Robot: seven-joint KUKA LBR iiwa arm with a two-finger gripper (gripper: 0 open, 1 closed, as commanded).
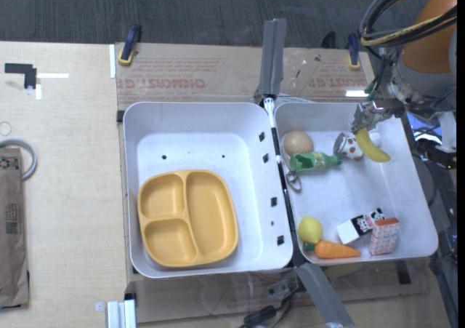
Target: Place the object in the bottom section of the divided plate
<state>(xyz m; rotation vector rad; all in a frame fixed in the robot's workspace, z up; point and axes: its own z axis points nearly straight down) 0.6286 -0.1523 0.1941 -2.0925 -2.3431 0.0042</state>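
Observation:
A yellow divided plate (187, 216) lies in the left bin (196, 123), with two small sections on its left and one long section on its right, all bare. My gripper (365, 120) hangs over the far right part of the right bin (407, 196). Directly under it is a yellow banana (371, 147), its upper end right at the gripper's tip. Whether the banana is held or rests on the bin floor cannot be told from here.
The right bin also holds a tan ball (298, 142), a green packet (316, 162), a white red-spotted toy (352, 147), a lemon (310, 229), a carrot (336, 250), a black-and-white box (360, 225) and a red carton (384, 236). A divider wall (275, 166) separates the bins.

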